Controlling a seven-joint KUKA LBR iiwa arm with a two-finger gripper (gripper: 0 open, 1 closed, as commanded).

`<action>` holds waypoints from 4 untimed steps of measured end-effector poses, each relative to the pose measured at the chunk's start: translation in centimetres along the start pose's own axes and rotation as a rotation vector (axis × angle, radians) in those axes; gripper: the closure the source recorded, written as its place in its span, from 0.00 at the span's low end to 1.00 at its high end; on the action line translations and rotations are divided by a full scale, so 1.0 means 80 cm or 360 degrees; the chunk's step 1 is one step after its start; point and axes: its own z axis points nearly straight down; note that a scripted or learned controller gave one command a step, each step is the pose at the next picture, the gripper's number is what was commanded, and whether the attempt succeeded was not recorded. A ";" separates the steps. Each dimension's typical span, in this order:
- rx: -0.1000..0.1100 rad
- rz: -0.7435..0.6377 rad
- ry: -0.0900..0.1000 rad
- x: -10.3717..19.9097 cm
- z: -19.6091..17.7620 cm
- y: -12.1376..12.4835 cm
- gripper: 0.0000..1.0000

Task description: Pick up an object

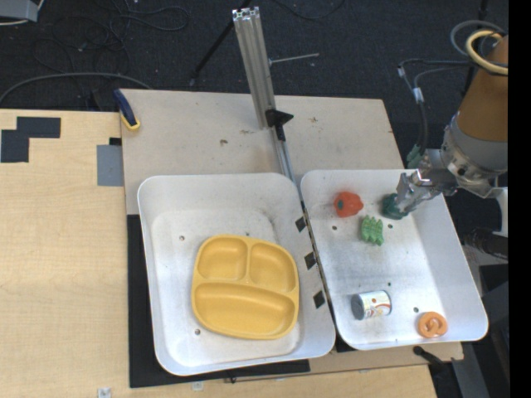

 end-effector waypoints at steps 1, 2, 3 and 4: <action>0.0010 -0.0006 0.0004 0.077 0.008 -0.006 1.00; 0.0013 -0.0005 0.0004 0.140 0.033 -0.015 1.00; 0.0015 -0.0005 0.0004 0.211 0.055 -0.018 1.00; 0.0009 -0.0006 0.0003 0.279 0.048 -0.028 1.00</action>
